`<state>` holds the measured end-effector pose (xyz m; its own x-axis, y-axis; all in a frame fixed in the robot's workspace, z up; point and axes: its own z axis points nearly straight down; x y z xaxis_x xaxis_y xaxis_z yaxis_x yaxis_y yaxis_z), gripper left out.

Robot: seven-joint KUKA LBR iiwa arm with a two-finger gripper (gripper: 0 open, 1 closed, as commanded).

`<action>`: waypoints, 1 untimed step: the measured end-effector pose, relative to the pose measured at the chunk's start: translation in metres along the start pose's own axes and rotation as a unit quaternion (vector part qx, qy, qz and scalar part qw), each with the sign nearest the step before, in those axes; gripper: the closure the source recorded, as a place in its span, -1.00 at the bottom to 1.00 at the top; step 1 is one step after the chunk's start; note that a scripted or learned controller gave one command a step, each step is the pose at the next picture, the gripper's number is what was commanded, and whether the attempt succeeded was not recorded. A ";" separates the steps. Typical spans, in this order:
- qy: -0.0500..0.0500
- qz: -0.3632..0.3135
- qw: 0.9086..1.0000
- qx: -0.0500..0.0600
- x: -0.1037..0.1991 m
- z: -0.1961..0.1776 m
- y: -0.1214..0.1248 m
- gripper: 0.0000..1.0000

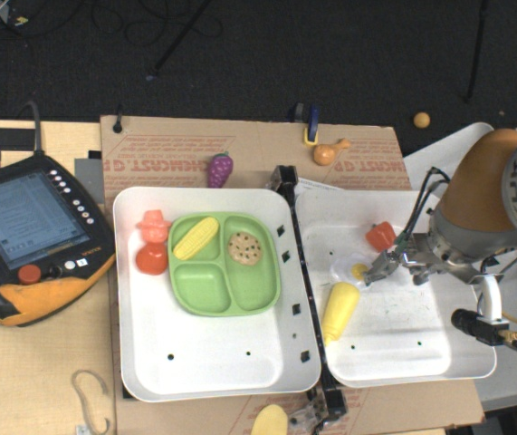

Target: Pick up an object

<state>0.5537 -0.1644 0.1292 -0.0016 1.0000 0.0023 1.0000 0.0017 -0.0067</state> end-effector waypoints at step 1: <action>0.000 0.000 1.000 -0.002 0.003 0.043 0.001 -1.00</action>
